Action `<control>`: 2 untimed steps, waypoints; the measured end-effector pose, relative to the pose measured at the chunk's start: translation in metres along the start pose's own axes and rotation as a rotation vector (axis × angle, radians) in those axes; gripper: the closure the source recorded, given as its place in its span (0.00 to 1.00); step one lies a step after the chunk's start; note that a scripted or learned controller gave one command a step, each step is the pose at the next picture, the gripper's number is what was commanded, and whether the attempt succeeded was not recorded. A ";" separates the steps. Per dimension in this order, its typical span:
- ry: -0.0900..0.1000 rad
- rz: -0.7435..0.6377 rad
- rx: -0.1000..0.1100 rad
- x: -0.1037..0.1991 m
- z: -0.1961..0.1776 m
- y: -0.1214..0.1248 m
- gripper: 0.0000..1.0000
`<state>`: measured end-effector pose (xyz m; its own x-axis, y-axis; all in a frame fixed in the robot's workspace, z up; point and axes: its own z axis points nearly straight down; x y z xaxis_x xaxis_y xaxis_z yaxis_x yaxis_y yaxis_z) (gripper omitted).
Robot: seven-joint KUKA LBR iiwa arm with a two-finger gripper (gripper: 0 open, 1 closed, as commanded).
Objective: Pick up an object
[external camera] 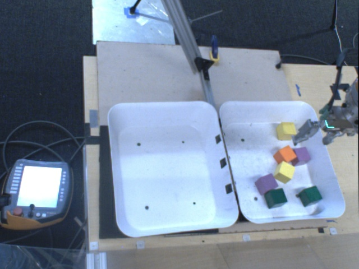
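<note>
The right bin (247, 206) holds several small cubes. A yellow cube (286, 130) lies at the back, with an orange cube (285, 154), a purple cube (302, 155) and a second yellow cube (284, 172) bunched in the middle. Nearer the front sit another purple cube (266, 183) and two dark green cubes (275, 198) (309, 195). My gripper (318, 133) hangs over the bin's back right part, just right of the back yellow cube and above the purple one. Its fingers are open with nothing between them.
The left bin (120, 150) stands against the right one, sharing a middle rim. A slanted metal pole (185, 27) rises behind the bins. A teach pendant (36, 192) with cables lies on the floor at the left.
</note>
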<state>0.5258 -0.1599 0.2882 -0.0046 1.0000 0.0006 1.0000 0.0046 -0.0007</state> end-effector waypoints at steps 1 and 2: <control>-0.001 0.001 -0.003 0.000 -0.001 0.001 0.00; 0.000 0.002 0.002 0.004 0.059 -0.004 0.00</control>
<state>0.5218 -0.1555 0.2293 -0.0025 1.0000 0.0008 1.0000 0.0025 -0.0027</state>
